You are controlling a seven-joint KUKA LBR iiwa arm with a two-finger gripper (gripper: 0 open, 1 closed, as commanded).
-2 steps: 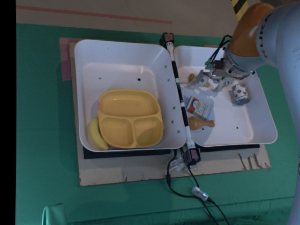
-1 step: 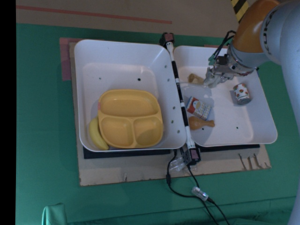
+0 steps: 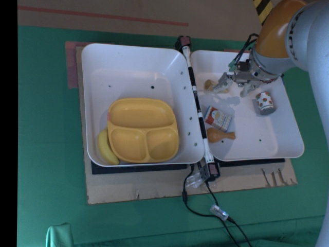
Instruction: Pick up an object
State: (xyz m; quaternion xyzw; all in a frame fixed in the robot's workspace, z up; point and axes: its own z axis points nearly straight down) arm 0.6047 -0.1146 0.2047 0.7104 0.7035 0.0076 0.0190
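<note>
Left bin [image 3: 97, 66]: yellow divided tray [image 3: 143, 130], with a banana [image 3: 106, 148] along its left edge. Right bin [image 3: 277, 138]: small tan piece [image 3: 209, 84] near the divider, a printed carton [image 3: 217, 118], a brown drumstick-shaped toy [image 3: 220, 135], and a small can [image 3: 264, 102]. Gripper [image 3: 234, 85] hangs over the right bin, fingers spread, nothing between them.

Yellow tray [image 3: 143, 130], yellow banana [image 3: 106, 148] (white bins [image 3: 128, 60]).
</note>
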